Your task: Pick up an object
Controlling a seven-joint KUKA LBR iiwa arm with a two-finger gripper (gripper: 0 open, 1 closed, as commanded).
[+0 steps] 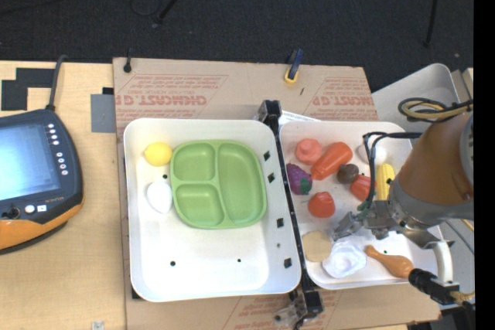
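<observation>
Single overhead view. The gripper (pixel 346 226) sits low over the right bin (pixel 402 284), in the front half of that bin, with the grey wrist and orange band (pixel 433 162) of the arm rising behind it toward the bin's right side. The dark finger tips point toward the bin's left wall. From this slant I cannot tell how far apart they stand, and nothing is visibly clamped between them.

Positions below are given relative to the gripper:
- Red tomato (pixel 321 204): just behind and left of the tips, near but not clearly touching.
- Beige round disc (pixel 315 246): just in front and left, lying flat on the bin floor.
- White crumpled object (pixel 344 260): directly in front, close under the tips; contact uncertain.
- Orange drumstick-shaped toy (pixel 389 260): in front and right, lying beside the white object.
- Yellow corn cob (pixel 383 178): behind and right, partly covered by the arm.
- Purple eggplant (pixel 298 178), pink round toy (pixel 308 150), orange carrot (pixel 332 158), small dark ball (pixel 348 173): a cluster well behind, toward the bin's far left corner.

Left bin (pixel 201 263), well left of the gripper: green divided plate (pixel 217 184), a yellow lemon (pixel 157 154) and a white egg (pixel 159 197) beside the plate's left edge.
</observation>
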